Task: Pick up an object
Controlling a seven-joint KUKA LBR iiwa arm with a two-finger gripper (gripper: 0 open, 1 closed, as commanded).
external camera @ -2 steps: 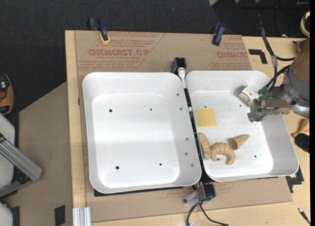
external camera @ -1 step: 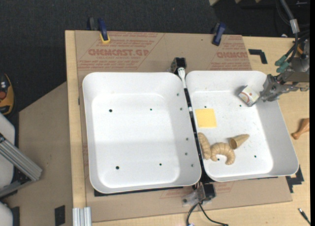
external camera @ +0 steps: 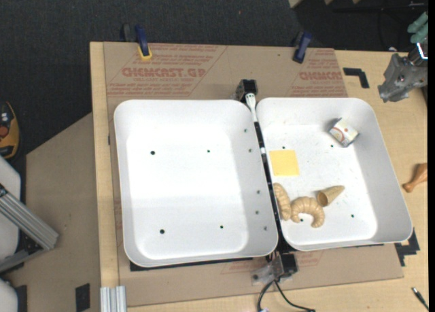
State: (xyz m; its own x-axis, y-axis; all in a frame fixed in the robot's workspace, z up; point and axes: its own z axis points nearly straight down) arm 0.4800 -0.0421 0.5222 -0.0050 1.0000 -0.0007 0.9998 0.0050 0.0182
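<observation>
Spreading across most of the view, the desk (external camera: 204,66) is a brown printed board that carries two shallow white bins side by side. Farther from the tool (external camera: 402,78) sits the left bin (external camera: 187,181), with only small dark dots on its floor. Nearer the tool, down and to its left, the right bin (external camera: 380,195) holds all the loose things. A curved tan croissant-like piece (external camera: 302,210) lies at the bin's near side, well below the tool, and a tan cone (external camera: 331,196) lies just beside it, seemingly touching. A flat yellow square (external camera: 284,162) lies close to the divider between the bins, farther left of the tool. A small white cylinder with a red mark (external camera: 343,132) lies closest to the tool, below and left of it. The tool hangs at the right edge, outside the bins, grey and blurred; whether it is wide or narrow cannot be told.
</observation>
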